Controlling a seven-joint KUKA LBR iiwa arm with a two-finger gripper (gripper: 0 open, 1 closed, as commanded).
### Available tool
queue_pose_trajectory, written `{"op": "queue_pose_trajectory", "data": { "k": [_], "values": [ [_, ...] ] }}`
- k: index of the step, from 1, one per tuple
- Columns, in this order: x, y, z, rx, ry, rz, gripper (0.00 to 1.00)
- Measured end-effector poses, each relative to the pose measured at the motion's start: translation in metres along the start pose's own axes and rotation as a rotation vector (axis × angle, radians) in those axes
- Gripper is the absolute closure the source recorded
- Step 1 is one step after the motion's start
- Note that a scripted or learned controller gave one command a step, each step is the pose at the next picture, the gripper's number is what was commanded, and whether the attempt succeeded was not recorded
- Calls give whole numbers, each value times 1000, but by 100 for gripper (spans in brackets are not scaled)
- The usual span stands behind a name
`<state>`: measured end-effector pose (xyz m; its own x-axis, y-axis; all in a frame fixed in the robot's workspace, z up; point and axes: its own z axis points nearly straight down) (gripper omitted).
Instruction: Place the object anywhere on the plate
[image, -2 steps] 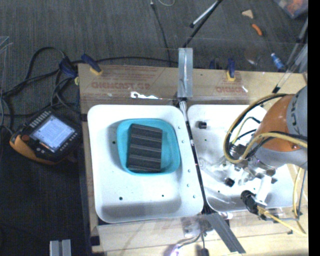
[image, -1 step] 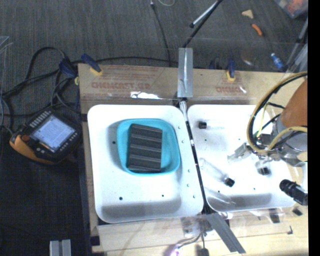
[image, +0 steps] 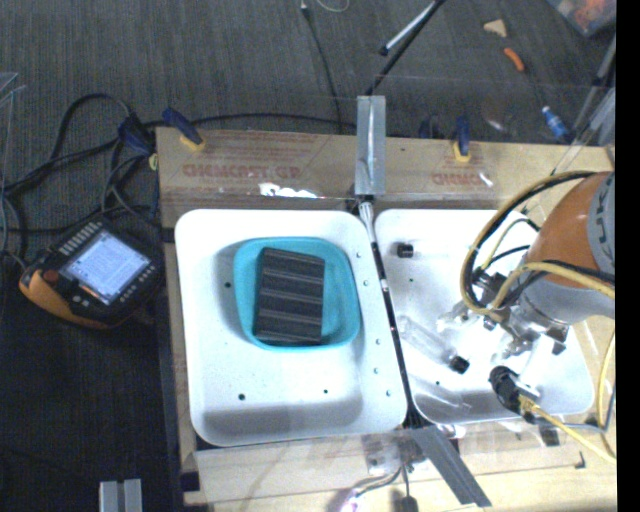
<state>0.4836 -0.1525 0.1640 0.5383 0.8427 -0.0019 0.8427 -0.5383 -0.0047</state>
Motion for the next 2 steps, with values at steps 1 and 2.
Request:
{"op": "queue_pose_trajectory", "data": {
  "k": [1, 2],
  "values": [
    [-34, 21, -196, -4, -2, -29, 0],
    [-53, 33, -122, -2, -3, 46, 0]
  ]
}}
